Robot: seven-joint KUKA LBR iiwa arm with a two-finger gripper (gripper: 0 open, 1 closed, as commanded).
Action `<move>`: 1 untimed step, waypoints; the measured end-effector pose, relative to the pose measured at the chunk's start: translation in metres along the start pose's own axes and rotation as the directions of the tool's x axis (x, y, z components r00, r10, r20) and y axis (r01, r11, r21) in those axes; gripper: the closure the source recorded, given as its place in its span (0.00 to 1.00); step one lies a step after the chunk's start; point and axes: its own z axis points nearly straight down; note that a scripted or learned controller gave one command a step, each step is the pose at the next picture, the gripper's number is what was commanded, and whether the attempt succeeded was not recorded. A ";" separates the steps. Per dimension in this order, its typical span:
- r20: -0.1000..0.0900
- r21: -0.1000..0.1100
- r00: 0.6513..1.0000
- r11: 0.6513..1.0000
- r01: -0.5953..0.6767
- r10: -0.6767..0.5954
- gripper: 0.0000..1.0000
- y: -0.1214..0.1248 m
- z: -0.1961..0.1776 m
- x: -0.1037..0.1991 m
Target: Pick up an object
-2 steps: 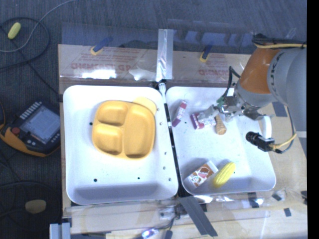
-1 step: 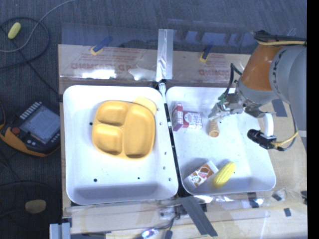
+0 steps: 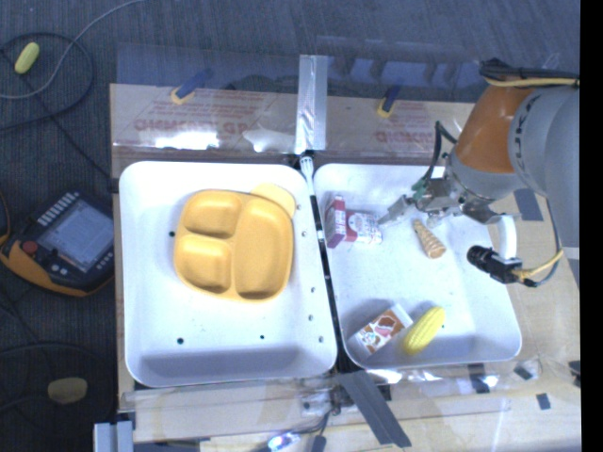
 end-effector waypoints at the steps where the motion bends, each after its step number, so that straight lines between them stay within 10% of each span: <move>1: -0.002 0.021 0.994 0.994 -0.105 0.105 0.00 -0.030 0.020 -0.018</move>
